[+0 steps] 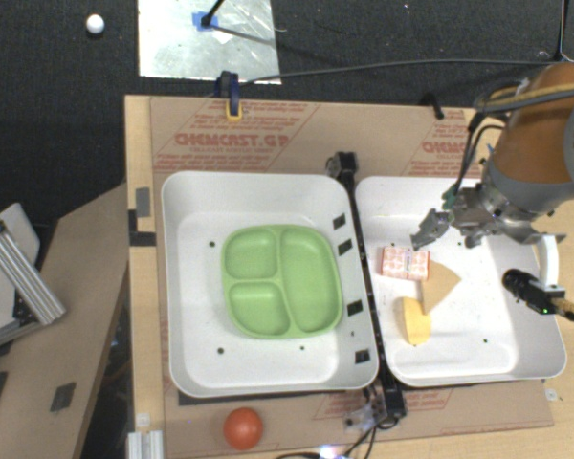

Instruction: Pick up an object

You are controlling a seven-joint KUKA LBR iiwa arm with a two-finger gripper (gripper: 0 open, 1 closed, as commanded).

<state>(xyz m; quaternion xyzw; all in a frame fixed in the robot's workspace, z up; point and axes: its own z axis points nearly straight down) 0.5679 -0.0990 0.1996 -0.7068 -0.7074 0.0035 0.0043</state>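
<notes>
Three things lie close together at the left of the right bin (517, 352). A small red-and-white patterned packet (404, 262) is nearest the divider. Beside it lies a tan wedge (441, 283), and a yellow block (414, 321) sits just in front of them. My gripper (429, 229) hangs over the right bin, pointing down and to the left. It is just above and to the right of the packet, and I see nothing held in it.
The left bin (196, 256) holds a green three-compartment tray (281, 279). An orange ball (242, 427) rests on the bench in front of the left bin. Black clips line the divider between the bins (356, 275). The right bin's right half is bare white floor.
</notes>
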